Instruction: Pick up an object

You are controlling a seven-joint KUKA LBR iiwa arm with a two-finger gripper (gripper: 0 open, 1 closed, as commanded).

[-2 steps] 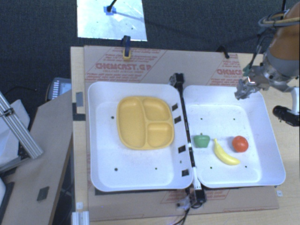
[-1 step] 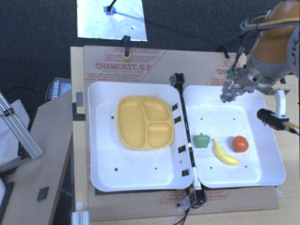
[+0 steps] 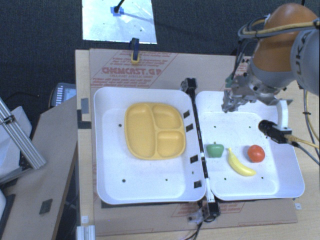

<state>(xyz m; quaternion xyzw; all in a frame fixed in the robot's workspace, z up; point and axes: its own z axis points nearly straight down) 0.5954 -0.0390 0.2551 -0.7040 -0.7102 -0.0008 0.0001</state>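
Banana (image 3: 241, 164) untouched in right bin (image 3: 285, 184); claw (image 3: 231, 104) above back edge, finger spread unreadable.

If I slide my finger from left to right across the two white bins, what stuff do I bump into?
Yellow tray → green pepper → banana → red tomato. The claw hangs above the right bin's far side.

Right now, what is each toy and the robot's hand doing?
Gripper: above the right bin's far edge, holding nothing.
Banana: lying in the right bin.
Tomato: resting beside the banana.
Green pepper: sitting upright.
Yellow tray: flat in the left bin.
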